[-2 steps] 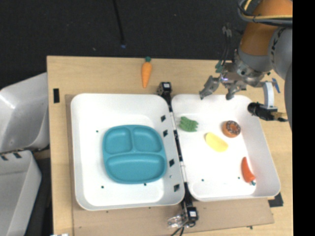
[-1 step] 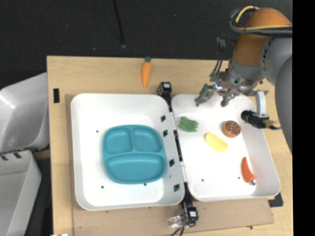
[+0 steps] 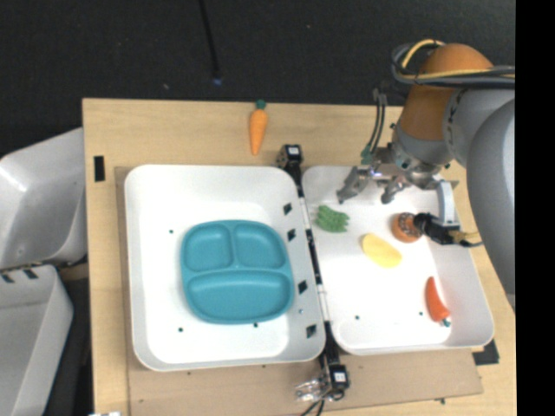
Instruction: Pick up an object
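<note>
Nearest in the right bin [image 3: 468,323] lies a red pepper [image 3: 436,300]; beyond it a yellow lemon-like piece [image 3: 381,250], a brown round item [image 3: 406,226] and a green leafy piece [image 3: 331,218], any of them a fair target; the gripper [image 3: 375,188] hangs spread and empty over the bin's far end, so it should centre over one piece before descending; its fingertips are blurred; the brown item's identity is unclear.

A teal divided plate [image 3: 236,271] lies in the left bin [image 3: 139,258]; a carrot [image 3: 257,127] on the bench [image 3: 173,133]
</note>
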Available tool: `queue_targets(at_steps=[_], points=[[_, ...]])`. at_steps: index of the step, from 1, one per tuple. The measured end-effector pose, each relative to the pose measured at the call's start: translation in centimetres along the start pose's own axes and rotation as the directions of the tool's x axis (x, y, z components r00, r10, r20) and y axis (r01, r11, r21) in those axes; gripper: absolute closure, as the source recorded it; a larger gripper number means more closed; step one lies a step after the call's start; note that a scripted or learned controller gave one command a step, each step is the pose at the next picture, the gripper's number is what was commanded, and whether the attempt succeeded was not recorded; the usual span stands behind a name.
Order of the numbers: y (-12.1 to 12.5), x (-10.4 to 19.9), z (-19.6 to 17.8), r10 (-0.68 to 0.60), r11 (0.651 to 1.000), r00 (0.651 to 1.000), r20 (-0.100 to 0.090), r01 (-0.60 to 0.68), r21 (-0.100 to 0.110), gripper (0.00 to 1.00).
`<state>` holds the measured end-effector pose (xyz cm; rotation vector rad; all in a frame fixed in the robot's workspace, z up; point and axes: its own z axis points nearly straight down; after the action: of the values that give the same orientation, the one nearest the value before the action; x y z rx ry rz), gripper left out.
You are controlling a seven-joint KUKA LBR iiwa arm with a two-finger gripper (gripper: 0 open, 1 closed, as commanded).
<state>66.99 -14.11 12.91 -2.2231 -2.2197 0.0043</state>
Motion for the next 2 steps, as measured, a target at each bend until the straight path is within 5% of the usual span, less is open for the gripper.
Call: queue_targets(at_steps=[1, 2], points=[[0.0, -0.1, 2.9, 0.0, 1.0, 1.0, 0.0, 0.0, -0.001, 0.0], [0.2, -0.2, 1.5, 0.001, 1.0, 1.0, 0.002, -0.001, -0.007, 1.0]])
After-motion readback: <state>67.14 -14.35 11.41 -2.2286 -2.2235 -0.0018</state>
